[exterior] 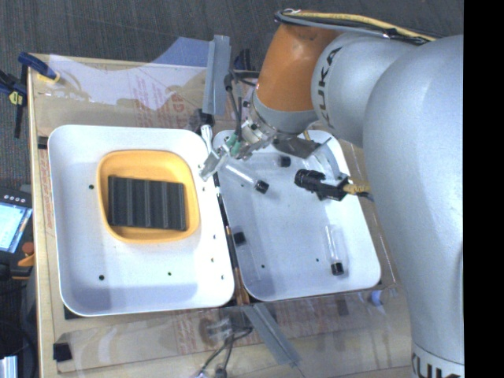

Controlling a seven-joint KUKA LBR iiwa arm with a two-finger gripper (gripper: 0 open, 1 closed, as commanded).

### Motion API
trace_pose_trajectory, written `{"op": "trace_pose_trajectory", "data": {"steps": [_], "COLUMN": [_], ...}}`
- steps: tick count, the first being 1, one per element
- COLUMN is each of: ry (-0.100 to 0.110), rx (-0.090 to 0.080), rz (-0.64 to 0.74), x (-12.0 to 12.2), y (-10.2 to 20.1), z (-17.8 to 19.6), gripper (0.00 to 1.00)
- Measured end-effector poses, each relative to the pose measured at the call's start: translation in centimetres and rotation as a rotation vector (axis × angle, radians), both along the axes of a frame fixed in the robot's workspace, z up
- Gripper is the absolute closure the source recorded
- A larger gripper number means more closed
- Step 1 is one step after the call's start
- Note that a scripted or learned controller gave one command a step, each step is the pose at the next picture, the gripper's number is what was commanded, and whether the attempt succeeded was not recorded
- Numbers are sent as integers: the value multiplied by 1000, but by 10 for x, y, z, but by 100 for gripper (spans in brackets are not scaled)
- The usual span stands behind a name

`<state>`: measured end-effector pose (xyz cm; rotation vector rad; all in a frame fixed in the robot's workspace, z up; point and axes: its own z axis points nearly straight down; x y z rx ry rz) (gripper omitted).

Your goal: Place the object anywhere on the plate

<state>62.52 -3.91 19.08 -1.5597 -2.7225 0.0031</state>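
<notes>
Pincer (211, 164) over bin divide — yellow plate (148, 165) left, clear tube (334, 244) right

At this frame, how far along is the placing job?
Nothing looks done: the yellow plate in the left bin carries just a dark ridged block. In hand: the gripper sits over the bins' shared edge, its grasp unclear. Left: a clear tube and small black pieces lie in the right bin.
</notes>
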Motion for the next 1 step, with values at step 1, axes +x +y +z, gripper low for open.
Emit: {"op": "trace_pose_trajectory", "data": {"steps": [1], "ry": [-3], "rx": [-1], "rz": [-18], "x": [-6], "y": [42], "z": [23], "gripper": [0]}}
